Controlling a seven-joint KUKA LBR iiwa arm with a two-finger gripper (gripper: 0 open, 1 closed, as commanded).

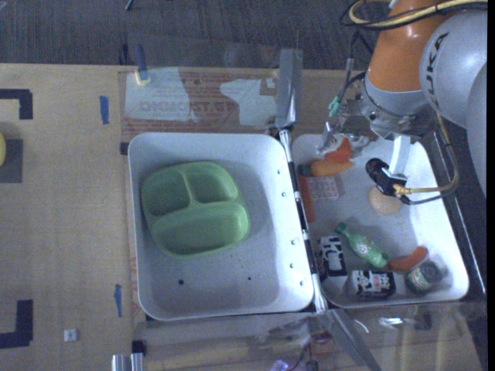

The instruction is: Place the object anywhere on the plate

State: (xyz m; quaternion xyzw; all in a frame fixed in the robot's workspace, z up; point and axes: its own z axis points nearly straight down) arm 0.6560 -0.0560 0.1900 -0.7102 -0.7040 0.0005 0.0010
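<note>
A green divided plate [195, 207] lies in the left white bin [267, 149], toward its upper left. My gripper [337, 139] hangs over the far left corner of the right bin [441, 215], reaching down from the grey and orange wrist. Right beneath it lies an orange, carrot-like piece [332, 165] on the bin floor. Whether the gripper touches that piece cannot be made out from this angle.
The right bin also holds a pinkish flat item [326, 188], a tan round piece [384, 201], a green bottle [362, 246], a sausage [407, 259], a small can [425, 277] and two black-and-white cartons [332, 255]. A ridge [298, 207] divides the bins.
</note>
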